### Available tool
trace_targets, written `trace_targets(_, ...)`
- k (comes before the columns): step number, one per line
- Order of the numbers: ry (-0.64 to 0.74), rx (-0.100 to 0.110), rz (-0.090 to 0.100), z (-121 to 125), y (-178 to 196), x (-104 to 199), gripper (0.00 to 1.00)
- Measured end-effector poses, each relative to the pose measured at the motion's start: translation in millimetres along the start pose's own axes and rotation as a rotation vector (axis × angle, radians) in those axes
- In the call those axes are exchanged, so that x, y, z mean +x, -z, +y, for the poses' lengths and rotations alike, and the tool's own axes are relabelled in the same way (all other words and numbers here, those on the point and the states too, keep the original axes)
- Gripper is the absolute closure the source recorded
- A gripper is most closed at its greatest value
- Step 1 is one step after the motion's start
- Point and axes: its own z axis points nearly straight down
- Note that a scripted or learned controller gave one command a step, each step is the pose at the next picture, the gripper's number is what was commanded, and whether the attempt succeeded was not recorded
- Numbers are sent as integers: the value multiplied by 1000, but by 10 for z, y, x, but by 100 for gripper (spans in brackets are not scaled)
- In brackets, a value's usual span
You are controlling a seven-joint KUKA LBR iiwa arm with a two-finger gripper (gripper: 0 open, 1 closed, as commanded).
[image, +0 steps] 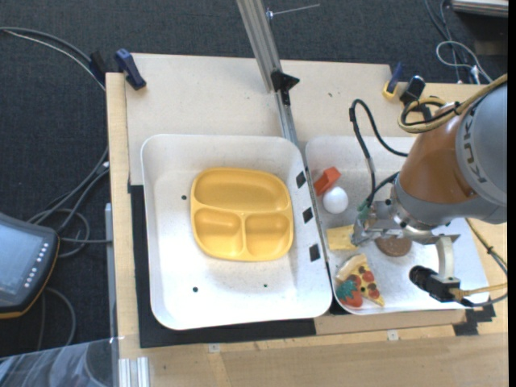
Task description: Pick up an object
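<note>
Over the right bin [484, 276] your gripper [364, 230] sits low beside the yellow wedge [340, 237]; can't tell its grip state. Pizza slice [359, 283] just below, white ball [334, 200] and orange block [326, 181] above. Yellow tray [241, 214] in left bin [169, 297].

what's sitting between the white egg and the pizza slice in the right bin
In the camera view, a pale yellow cheese wedge lies between the white egg and the pizza slice, in the right bin.

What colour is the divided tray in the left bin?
Yellow. The tray shows plainly in the camera view, lying in the left bin.
</note>
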Motion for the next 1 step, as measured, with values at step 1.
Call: trace_targets(1,1,-5,-3,42,460,-68,100)
